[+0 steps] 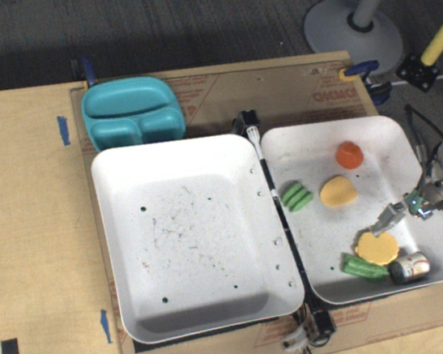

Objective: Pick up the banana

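2 white bins are seen side by side. The gripper (385,221) is low in the right bin (306,140), fingers a little apart, with nothing held between them. No banana can be picked out for sure. A yellow disc (377,249) lies just beside the fingertips, near a can (409,268).

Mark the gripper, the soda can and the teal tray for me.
gripper (379,223), camera view, midway between its fingertips.
soda can (409,268), camera view, middle of its side.
teal tray (130,99), camera view, upper compartment floor.
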### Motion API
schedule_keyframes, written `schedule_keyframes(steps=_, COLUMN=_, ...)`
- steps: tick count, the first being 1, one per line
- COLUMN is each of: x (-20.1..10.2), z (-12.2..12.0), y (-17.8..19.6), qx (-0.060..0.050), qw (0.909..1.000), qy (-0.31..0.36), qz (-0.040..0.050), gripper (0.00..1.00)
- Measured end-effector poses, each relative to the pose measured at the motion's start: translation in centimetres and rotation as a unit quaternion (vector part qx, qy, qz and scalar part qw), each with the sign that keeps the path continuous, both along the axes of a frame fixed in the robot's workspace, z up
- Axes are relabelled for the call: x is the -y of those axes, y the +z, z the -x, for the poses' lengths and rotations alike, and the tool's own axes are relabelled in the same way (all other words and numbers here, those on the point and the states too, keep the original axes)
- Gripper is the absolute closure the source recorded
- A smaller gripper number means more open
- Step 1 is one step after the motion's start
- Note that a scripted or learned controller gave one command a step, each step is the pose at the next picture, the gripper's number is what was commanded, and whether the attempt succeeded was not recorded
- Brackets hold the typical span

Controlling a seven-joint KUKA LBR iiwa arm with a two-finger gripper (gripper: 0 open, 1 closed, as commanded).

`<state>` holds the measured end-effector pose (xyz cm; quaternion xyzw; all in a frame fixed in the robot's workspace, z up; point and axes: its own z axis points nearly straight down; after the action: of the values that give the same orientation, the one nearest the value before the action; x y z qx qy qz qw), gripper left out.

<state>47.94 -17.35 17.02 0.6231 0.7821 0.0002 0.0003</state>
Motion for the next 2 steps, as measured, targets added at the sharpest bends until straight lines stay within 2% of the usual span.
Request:
schedule_keyframes(steps=1, x=-6.43, z=-0.02, y=-8.5, qx=0.0, qw=0.9954, qy=0.096, qz=0.0, gripper=0.0)
schedule_keyframes(steps=2, x=-6.53, z=-0.1, y=-7.5, qx=0.001, qw=0.9954, qy=0.095, qz=-0.0011, gripper=1.0)
